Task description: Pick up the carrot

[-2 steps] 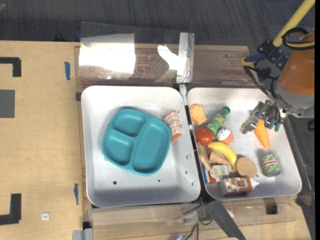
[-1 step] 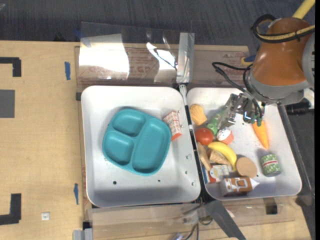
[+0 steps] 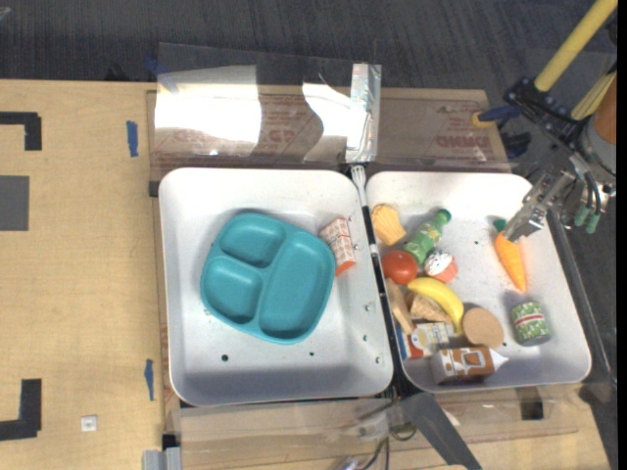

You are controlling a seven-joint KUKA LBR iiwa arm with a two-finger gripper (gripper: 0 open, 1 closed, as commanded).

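Carrot (image 3: 511,259): orange, tapered, green top, lying in rt bin (image 3: 573,346). Gripper (image 3: 530,215) above it; open/shut unclear.

Right bin: open floor on its right half, clutter packed along its left wall.

Carrot (image 3: 511,259) lies alone on bare white floor toward the far right of the right bin (image 3: 573,355), clear on its left, right and near sides; the gripper (image 3: 522,221) sits at its far end, touching or just beside the tip. Nearest neighbour is a green can (image 3: 530,322), near-side and apart. Left half is crowded: corn (image 3: 388,224), green bottle (image 3: 428,235), tomato (image 3: 400,265), banana (image 3: 437,298), round cookie (image 3: 482,327), brown carton (image 3: 463,363). A wide bare strip separates this cluster from the carrot. Left bin (image 3: 181,360) holds a teal plate (image 3: 266,275) and a small can (image 3: 340,244) by the dividing wall.
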